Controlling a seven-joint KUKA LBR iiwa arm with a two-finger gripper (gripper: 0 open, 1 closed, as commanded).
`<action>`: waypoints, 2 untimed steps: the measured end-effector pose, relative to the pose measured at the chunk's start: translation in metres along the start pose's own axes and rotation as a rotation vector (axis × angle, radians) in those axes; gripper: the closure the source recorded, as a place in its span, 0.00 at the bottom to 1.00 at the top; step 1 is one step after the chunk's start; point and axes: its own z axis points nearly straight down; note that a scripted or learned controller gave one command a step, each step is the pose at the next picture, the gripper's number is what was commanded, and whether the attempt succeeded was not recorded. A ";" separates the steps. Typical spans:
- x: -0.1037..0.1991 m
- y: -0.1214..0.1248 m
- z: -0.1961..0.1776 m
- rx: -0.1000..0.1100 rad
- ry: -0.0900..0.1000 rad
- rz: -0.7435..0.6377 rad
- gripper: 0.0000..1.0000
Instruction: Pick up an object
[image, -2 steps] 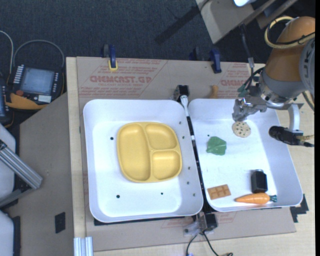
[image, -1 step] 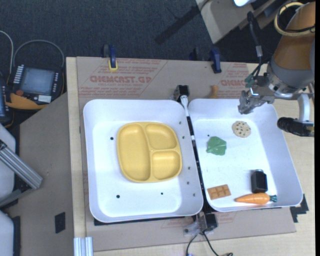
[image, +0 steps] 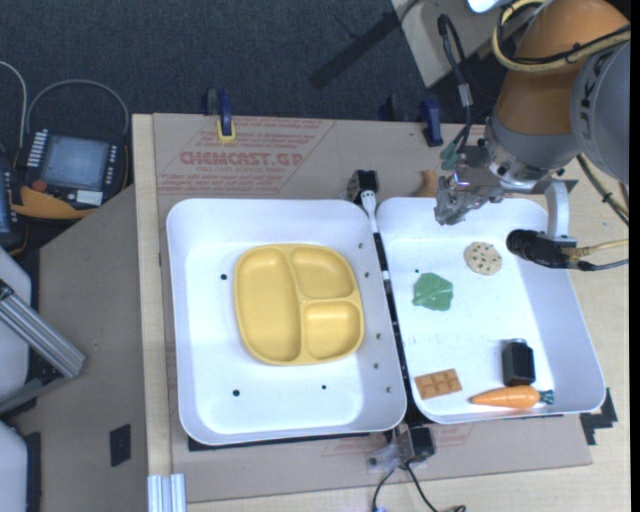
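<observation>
I count two white bins on the surface. The left bin (image: 190, 300) holds one yellow divided plate (image: 298, 302). The right bin (image: 570, 330) holds five things: one cookie (image: 483, 258), one green leaf piece (image: 434, 292), one black block (image: 517, 362), one brown waffle cracker (image: 437, 383) and one carrot (image: 510, 397). My hand (image: 455, 208) hovers over that bin's far left corner, nothing between its fingers; spread or pressed together, I cannot tell.

red "chemcast gp" lettering on the brown board (image: 250, 150) behind the bins
</observation>
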 end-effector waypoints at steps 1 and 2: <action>0.054 0.008 0.012 0.003 0.000 0.001 1.00; 0.102 0.019 0.013 0.001 -0.001 0.002 1.00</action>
